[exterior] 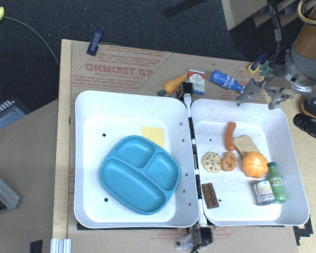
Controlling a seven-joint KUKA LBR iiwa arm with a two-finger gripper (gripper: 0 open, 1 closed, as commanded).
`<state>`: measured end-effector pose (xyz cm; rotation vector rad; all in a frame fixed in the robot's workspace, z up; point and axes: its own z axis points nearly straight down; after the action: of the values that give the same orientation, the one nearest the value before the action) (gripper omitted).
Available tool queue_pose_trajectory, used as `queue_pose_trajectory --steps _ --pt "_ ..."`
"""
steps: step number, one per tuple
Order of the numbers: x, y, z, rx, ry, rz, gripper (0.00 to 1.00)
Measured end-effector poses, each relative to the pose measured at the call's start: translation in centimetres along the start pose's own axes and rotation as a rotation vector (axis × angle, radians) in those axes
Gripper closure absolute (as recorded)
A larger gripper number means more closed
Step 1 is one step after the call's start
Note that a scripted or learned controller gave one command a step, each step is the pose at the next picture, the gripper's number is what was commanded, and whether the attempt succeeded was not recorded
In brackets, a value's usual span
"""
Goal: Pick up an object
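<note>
The gripper (pixel 263 93), fingers apparently spread open, hovers above the right bin's (pixel 289 211) far edge, while the sausage (pixel 230 135) lies lengthwise front-to-back.

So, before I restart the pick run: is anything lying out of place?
Yes. A blue bottle, a small carton and an orange item lie on the board behind the bins, outside both. The green bottle lies on its side.
</note>
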<state>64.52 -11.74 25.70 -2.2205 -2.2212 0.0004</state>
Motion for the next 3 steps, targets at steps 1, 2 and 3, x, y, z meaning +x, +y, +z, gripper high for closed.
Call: queue_pose_trajectory --steps 1,2,3 --pt "-2.1 -1.3 9.3 0.003 0.000 0.001 0.00" --pt "-2.0 0.7 17.2 -0.001 -0.001 -0.001 0.00" --pt "-1.9 0.8 16.2 -0.004 -0.001 -0.001 1.00"
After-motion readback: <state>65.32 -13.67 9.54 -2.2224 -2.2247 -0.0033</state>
